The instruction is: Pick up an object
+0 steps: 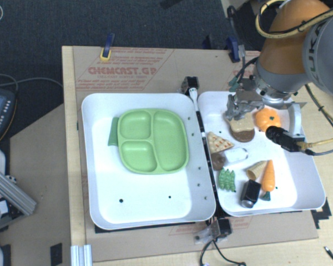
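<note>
Hovering low over the upper part of the right bin (299,201), the gripper (240,108) sits just above a slice of bread (243,133) and beside an orange fruit (265,118). Can't tell whether the hand is apart or together; the grey wrist blocks it, and nothing is visibly clamped.

Candidates are all clustered in the right bin, centre right of frame:
- bread slice and orange under the wrist
- waffle wedge (218,143) by the left wall
- small whitish piece (236,155), possibly a wrapper, view too poor to say
- green leafy toy (227,179), carrot (268,175), black block (250,193) lower down

Clutter is probably why the arm comes in from the top: neighbours touch or nearly touch, so side approach has no room. Bread looks like the target, judging by position.

Left bin (100,148) holds a green divided plate (153,139), with open white floor below it. That's the easiest drop zone if needed.

Edges to watch: the divider between bins sits close to the waffle, and a black cable fitting (282,137) hangs right of the orange, limiting swing that way. Lower right corner of the bin is bare.
</note>
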{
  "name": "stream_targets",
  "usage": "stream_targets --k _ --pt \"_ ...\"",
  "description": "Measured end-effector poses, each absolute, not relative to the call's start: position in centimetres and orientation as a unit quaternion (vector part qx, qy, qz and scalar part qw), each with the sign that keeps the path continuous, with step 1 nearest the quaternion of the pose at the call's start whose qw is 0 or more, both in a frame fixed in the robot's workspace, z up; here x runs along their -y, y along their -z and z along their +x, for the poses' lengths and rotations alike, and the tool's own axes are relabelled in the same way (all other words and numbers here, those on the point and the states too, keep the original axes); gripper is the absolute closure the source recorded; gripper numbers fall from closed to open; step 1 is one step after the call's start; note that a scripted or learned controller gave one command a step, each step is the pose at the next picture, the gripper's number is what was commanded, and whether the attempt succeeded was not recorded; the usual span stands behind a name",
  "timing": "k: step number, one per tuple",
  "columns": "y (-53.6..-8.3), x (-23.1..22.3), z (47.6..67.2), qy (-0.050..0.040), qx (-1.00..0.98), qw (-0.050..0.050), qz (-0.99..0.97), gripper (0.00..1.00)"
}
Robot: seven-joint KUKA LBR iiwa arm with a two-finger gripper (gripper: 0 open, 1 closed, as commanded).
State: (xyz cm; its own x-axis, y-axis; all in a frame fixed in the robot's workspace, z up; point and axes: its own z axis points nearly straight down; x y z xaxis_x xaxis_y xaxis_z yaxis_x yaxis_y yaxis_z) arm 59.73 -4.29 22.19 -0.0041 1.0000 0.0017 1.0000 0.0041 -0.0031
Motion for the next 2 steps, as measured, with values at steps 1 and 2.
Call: stream_targets --k 1,2 --pt "-21.4 -0.7 59.0 -0.0002 0.709 0.002 -0.705 1.0" --pt "-22.5 -6.9 57.4 0.0007 0.71 0.002 -0.704 1.0"
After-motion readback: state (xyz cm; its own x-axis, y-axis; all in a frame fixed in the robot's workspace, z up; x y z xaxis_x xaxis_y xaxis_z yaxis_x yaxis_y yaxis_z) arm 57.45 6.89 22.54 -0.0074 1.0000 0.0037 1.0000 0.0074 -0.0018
